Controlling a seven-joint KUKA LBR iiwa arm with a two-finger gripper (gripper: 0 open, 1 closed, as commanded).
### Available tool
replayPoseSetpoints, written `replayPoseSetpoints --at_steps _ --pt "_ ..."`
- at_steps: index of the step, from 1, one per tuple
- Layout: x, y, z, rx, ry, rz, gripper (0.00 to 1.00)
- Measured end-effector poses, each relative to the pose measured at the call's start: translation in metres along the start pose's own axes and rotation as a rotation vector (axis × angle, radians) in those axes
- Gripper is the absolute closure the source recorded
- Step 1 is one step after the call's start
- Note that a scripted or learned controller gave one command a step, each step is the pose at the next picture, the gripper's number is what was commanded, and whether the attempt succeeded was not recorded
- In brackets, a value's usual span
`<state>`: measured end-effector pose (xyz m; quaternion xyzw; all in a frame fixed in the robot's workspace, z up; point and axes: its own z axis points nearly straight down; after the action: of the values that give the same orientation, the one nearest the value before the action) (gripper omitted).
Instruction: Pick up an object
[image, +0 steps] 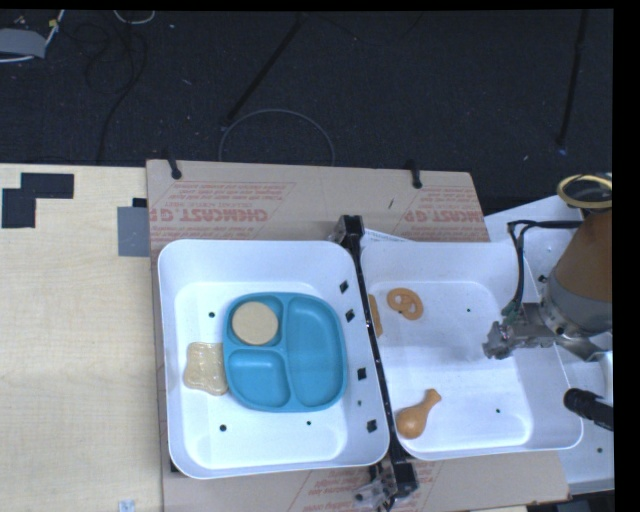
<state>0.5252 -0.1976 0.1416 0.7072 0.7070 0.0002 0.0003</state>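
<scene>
Camera view, looking down at a slant on the two white bins. The right bin (500, 425) holds three loose items. A tan drumstick-shaped piece (417, 413) lies near its front left corner, its thin end pointing up and to the right. A brown pretzel (405, 303) rests toward the back left of the same bin, and just beside it, against the divider between the bins, a narrow tan piece (374, 315) lies partly hidden by the rim. None of these is touched by the arm.

The gripper (503, 340) sits over the right side of the right bin, low above the floor and well apart from the drumstick and the pretzel. Nothing can be seen in it, and whether it is released or clenched cannot be told from this angle. Behind it the grey arm (585, 290) enters from the right, with an orange band (586, 190) above.

The left bin (200, 262) holds a blue divided tray (300, 365) with a round tan cookie (254, 322) in its upper left compartment. A pale yellowish piece (205, 367) lies on the bin floor, touching the tray's left edge.

Both bins rest on a cardboard sheet (300, 205) on the light wooden bench (70, 330).
</scene>
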Motion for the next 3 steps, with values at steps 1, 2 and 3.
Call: replayPoseSetpoints --at_steps 1,2,3 --pt "0.003 -0.008 -0.056 -0.001 0.0 -0.002 1.0" --pt "0.003 -0.008 -0.092 -0.001 0.0 -0.002 1.0" --pt "0.063 0.003 -0.09 0.004 0.003 -0.005 1.0"
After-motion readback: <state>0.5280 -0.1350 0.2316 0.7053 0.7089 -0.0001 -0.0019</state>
